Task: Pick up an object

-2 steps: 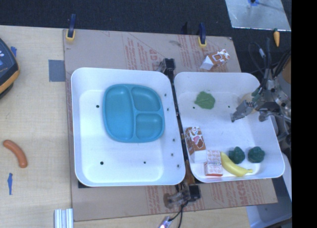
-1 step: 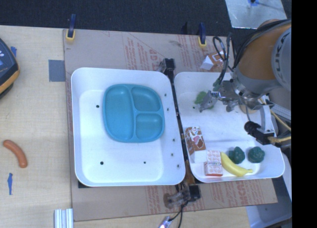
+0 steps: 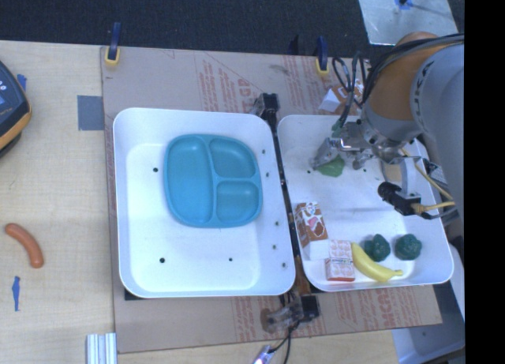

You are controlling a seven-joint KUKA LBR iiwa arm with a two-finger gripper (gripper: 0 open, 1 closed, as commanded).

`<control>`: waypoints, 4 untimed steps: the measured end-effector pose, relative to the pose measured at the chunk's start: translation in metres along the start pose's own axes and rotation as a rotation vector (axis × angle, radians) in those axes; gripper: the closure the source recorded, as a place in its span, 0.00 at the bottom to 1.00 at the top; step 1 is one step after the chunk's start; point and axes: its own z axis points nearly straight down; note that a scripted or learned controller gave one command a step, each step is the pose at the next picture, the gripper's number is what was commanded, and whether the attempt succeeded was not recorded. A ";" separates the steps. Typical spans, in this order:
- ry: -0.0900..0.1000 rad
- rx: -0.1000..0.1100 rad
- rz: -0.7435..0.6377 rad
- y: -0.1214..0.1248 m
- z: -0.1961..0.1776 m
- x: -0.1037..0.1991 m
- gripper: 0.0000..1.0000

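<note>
**Claw low in the right bin, over a green item**

The worktop is pale wood, with a brown cardboard sheet laid over its middle and clamped at the far edge. Two shallow white bins sit side by side on the sheet. The left bin carries a blue divided plate, which lies toward the bin's far half. The right bin holds the smaller things.

The arm, grey with an orange band, comes in over the right bin's far right corner. Its claw hangs low near the bin's far left part, directly above a small light green object. The object touches or sits just beneath the tips; whether the claw is apart, together or clamped on it I cannot tell.

Along the right bin's near edge lie a yellow banana, with two dark green pieces just behind it: one touching the banana, the other toward the near right corner. A red and white carton lies beside the banana's left end, and a brown packet rests against the bin's left wall.

Near the worktop's left edge lies a sausage, well apart from both bins.
</note>
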 end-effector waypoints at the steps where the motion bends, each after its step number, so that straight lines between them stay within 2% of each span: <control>1: -0.001 -0.002 -0.003 0.001 -0.012 -0.001 1.00; 2: -0.001 -0.002 0.002 -0.057 -0.025 -0.033 1.00; 3: 0.002 -0.004 -0.001 -0.056 -0.102 0.049 1.00; 4: 0.001 -0.002 0.001 -0.056 -0.101 0.048 0.00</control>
